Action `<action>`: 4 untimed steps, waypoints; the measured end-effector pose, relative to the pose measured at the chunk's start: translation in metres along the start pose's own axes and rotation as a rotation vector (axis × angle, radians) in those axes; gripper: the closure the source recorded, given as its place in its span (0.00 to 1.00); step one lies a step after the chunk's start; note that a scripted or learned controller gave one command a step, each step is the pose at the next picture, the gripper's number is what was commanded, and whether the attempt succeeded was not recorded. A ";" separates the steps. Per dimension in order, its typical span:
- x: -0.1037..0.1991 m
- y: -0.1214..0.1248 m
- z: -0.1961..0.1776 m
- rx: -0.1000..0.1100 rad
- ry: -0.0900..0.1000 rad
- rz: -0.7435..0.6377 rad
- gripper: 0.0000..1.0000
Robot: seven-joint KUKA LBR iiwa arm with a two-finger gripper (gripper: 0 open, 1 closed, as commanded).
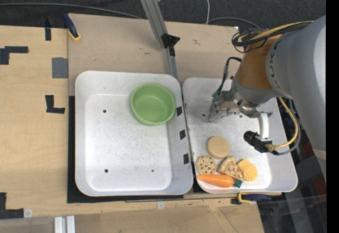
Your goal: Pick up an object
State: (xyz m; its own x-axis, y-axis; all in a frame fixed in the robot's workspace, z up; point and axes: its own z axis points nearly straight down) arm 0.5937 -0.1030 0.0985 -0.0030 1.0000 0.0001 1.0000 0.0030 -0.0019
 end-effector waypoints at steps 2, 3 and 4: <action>-0.002 -0.006 -0.086 -0.005 0.000 0.002 1.00; -0.002 -0.005 -0.128 -0.006 -0.001 0.001 1.00; 0.054 0.006 -0.137 -0.002 0.002 -0.004 1.00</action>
